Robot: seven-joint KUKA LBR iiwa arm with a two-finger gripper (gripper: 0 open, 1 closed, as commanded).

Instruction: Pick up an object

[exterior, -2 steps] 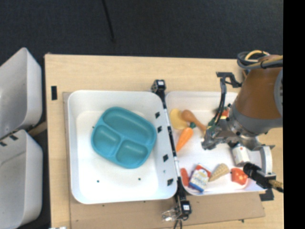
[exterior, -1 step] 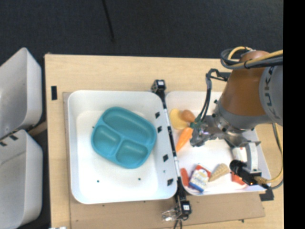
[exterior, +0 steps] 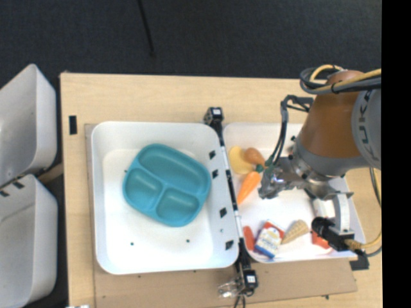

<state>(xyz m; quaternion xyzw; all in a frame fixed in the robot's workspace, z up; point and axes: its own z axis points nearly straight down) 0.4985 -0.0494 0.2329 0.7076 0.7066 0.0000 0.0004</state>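
While nothing is lifted yet, these are the facts:
Gripper [exterior: 273, 186]: low in right bin [exterior: 334, 252]; I cannot tell its state.
Toy carrot [exterior: 248, 185]: just left of gripper, on bin floor.
Left: the whole pick.

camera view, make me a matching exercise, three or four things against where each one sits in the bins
Things:
1. blue divided plate
2. toy carrot
3. ice cream cone
4. small snack packet

Places:
A. right bin, near its front edge, right of the packet
B. right bin, front left corner
C. left bin, middle
D. right bin, beside the divider, just left of the gripper

Pairs: 1-C, 2-D, 3-A, 4-B
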